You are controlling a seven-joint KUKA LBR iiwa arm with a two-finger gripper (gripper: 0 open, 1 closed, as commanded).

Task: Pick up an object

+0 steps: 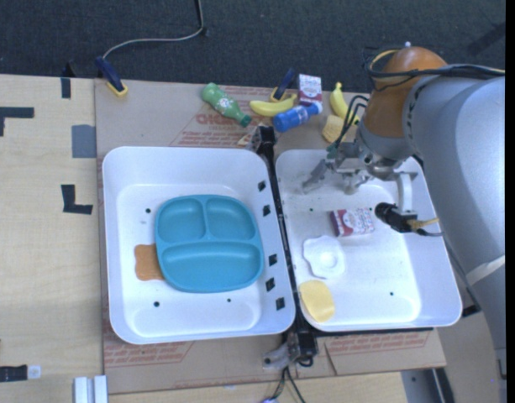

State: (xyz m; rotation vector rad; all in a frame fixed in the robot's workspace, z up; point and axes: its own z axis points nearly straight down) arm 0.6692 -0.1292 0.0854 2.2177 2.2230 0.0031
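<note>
Grey gripper (334, 173): spread open, gripping nothing, far end of right bin (425, 305)
Carton (352, 222): untouched nearby
Progress: nothing picked yet

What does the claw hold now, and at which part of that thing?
Nothing is held. The claw hangs over bare floor at the back of the right bin, with nothing between its fingers; the red carton lies apart.

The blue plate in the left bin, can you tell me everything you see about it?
The blue plate looks like smooth plastic, a rounded rectangle split into three compartments: two small ones at the far side, one long one at the near side. It lies flat, right way up, near the middle of the left bin. An orange toast-like piece pokes out from under its left edge.
</note>
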